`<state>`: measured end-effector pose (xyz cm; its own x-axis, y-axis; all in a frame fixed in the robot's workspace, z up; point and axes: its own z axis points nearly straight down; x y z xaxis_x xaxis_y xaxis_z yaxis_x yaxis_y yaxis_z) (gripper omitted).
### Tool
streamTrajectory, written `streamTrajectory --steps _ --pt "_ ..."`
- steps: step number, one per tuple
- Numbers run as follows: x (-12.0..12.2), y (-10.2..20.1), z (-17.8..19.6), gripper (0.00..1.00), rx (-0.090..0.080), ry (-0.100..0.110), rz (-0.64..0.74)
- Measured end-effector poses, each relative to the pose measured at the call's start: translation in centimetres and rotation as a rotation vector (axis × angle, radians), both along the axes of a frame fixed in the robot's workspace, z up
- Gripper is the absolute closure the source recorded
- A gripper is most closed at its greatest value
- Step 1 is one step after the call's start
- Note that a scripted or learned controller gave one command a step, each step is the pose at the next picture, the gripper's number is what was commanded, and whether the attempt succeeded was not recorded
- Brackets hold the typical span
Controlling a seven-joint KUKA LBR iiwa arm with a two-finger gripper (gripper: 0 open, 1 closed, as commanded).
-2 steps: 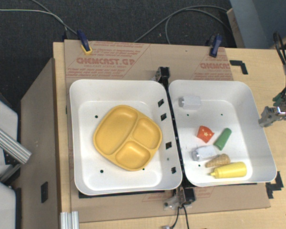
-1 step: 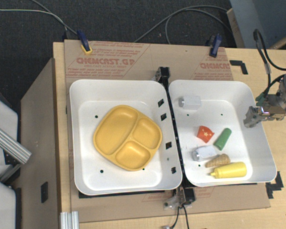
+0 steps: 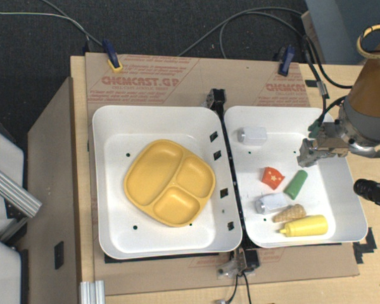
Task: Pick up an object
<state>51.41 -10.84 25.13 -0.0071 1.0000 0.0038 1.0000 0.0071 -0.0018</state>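
The right bin point(image 3: 342, 233) holds several small objects: a red piece point(image 3: 272, 177), a green cylinder point(image 3: 296, 184), a grey-blue piece point(image 3: 270, 202), a tan cone-like piece point(image 3: 289, 213), a yellow bottle point(image 3: 304, 226) and a clear cup point(image 3: 251, 135) near the back. My gripper point(image 3: 310, 155) hangs over the right side of this bin, just above and right of the green cylinder. Nothing shows between its fingers.
The left bin point(image 3: 107, 170) carries a yellow divided plate point(image 3: 170, 182). A black divider with clips point(image 3: 225, 163) runs between the bins. Blue clamps point(image 3: 112, 57) point(image 3: 285, 61) and cables sit at the bench's back edge. The arm's orange band point(image 3: 370, 94) rises at the right.
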Motion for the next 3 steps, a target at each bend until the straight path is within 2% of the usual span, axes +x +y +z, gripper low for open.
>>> streamTrajectory --steps 1,2,3 --pt "-0.2 5.2 0.5 1.00 0.000 -0.001 0.000" --pt "-0.5 11.3 -0.5 1.00 0.000 0.002 0.001" --pt "0.2 16.7 -2.1 1.00 -0.001 0.003 -0.001"
